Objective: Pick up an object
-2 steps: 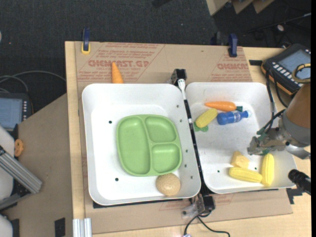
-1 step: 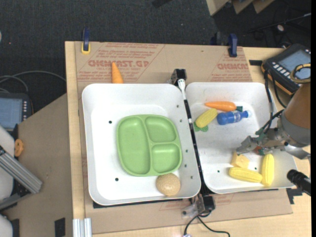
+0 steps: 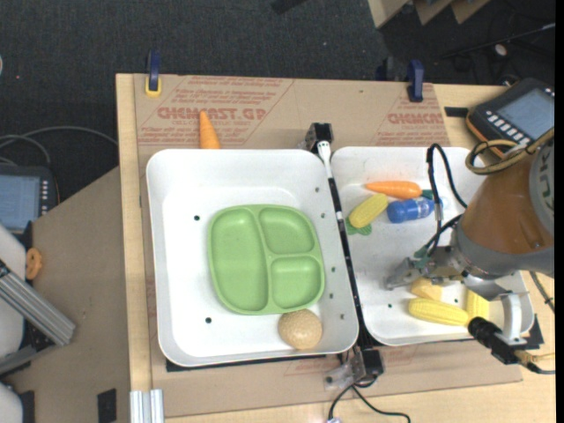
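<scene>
My gripper (image 3: 407,276) is low in the right bin (image 3: 379,324), near its middle, with the grey arm (image 3: 502,223) above it to the right. Just below the gripper lies a yellow corn cob (image 3: 438,312), with a second yellow piece (image 3: 477,304) beside it. It is unclear whether the gripper touches the cob. At the back of the same bin lie an orange carrot (image 3: 394,187), a small yellow-green corn (image 3: 367,210) and a blue object (image 3: 411,210). Nothing is seen held in the gripper.
The left bin (image 3: 176,236) holds a green divided plate (image 3: 264,258) and a tan round object (image 3: 300,329) at its front. Another carrot (image 3: 207,131) lies on the bench behind the left bin. A handheld pendant (image 3: 515,117) and cables sit at the back right.
</scene>
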